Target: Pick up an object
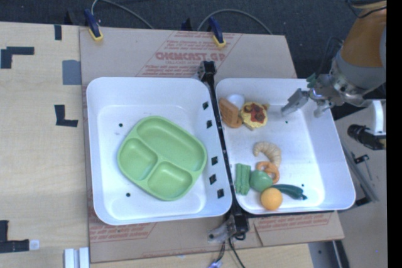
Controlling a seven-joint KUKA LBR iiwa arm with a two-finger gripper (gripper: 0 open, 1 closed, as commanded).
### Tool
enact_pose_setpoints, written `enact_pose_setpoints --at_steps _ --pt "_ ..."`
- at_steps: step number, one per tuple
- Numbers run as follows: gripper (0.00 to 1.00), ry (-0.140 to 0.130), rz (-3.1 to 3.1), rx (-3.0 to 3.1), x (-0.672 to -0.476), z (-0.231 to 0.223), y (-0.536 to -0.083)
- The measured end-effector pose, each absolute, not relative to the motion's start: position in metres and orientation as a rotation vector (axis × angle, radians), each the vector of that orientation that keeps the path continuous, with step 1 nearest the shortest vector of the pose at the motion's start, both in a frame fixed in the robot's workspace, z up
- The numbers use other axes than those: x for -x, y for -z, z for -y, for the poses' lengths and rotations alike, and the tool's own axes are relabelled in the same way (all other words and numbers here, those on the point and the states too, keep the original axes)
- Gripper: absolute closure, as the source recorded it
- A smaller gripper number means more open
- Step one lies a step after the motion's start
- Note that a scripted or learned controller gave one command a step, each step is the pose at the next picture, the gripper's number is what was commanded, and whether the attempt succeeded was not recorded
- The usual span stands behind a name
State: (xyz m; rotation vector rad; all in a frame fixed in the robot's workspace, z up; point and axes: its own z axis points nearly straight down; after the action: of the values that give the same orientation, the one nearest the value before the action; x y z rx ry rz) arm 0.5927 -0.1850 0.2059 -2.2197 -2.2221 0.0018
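Note:
The right bin (326, 154) holds several toy foods. A brown bread piece (230, 113) and a yellow-and-red pizza piece (255, 115) lie near its far left corner, beside a small white cup (235, 99). A tan croissant (268, 150) lies mid-bin. Toward the near edge sit a green pepper (260, 181), a green bean bundle (242, 177), an orange (271, 199) and a dark green cucumber (291, 191). My gripper (306, 107) hangs over the far right part of this bin, open, with nothing between its fingers. It is to the right of the pizza piece.
The left bin (103, 135) bears a green divided plate (162, 157). A black divider with clips (217, 147) runs between the bins. Cardboard (182, 53) lies under both, clamped at the far edge. The arm's orange band (367, 34) stands at the right.

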Motion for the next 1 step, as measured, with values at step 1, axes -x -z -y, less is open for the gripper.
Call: enact_pose_setpoints --at_steps 1 --pt "0.0 0.002 2.224 2.221 -0.5723 0.1705 -0.0867"
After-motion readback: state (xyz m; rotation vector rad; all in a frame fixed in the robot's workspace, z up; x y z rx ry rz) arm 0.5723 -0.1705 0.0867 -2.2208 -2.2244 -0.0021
